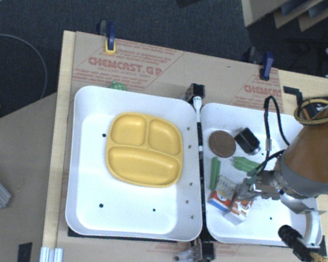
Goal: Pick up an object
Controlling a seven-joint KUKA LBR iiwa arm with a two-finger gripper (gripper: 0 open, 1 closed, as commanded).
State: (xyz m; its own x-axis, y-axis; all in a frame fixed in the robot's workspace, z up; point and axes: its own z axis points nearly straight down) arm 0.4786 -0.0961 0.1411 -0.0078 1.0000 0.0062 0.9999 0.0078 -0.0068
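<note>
The right bin [261, 235] holds several small things: a brown round disc [222, 143], a small black block [247, 140], a green marker [213, 174] lying lengthwise near the bin's left wall, a green piece [245, 165], and a red, white and blue packet [228, 204]. My gripper [249, 191] hangs low over the middle of this bin, just above the packet's upper right part and below the green piece. The grey wrist and orange band [316, 157] hide the bin's right side. Whether anything is held cannot be made out.
The left bin [81, 164] bears a yellow divided plate [146, 150]. A black ridge [200, 157] runs between the bins. Clamps [110, 37] [266, 67] stand at the board's far edge. Black cables [270, 122] loop over the right bin beside the arm.
</note>
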